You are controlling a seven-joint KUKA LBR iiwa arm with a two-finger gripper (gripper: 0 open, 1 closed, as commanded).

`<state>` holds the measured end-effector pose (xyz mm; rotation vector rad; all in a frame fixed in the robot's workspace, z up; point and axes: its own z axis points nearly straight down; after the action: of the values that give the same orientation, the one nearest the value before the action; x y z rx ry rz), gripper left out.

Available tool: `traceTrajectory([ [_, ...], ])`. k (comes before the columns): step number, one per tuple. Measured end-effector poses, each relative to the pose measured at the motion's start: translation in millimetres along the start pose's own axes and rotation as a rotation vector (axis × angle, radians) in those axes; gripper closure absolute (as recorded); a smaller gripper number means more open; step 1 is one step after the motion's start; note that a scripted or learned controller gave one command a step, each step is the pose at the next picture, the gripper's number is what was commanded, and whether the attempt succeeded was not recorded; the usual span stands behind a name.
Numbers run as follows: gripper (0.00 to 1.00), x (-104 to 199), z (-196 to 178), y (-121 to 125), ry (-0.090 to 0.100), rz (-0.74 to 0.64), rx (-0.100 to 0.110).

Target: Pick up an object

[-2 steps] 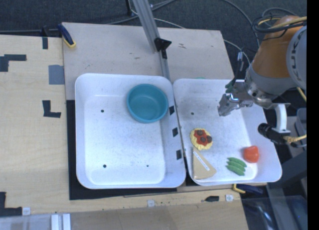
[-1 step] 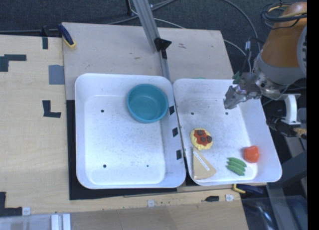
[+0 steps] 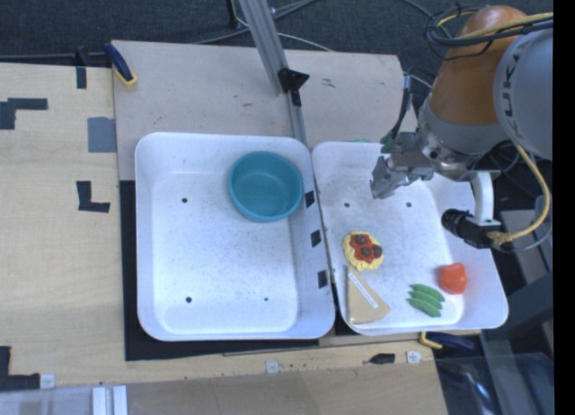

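— Step in hand? Approach; jaws [image 3: 388, 181] above right bin [image 3: 409, 216], up and right of small pizza [image 3: 363, 251]; grip state unreadable.
— Next? Likely descent toward pizza, beside wedge [image 3: 366, 299]; alternatives: green pod [image 3: 426, 299], red piece [image 3: 454, 278].

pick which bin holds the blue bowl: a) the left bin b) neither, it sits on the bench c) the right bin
a: the blue bowl sits inside the left bin, near its upper right corner, while the right bin holds the small food toys.
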<state>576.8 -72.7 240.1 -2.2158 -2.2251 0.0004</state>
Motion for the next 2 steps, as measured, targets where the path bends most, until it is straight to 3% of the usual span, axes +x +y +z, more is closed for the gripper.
traceTrajectory([
  [2, 1.0, 112, 23, 5, 0.0, 0.0, 0.0],
])
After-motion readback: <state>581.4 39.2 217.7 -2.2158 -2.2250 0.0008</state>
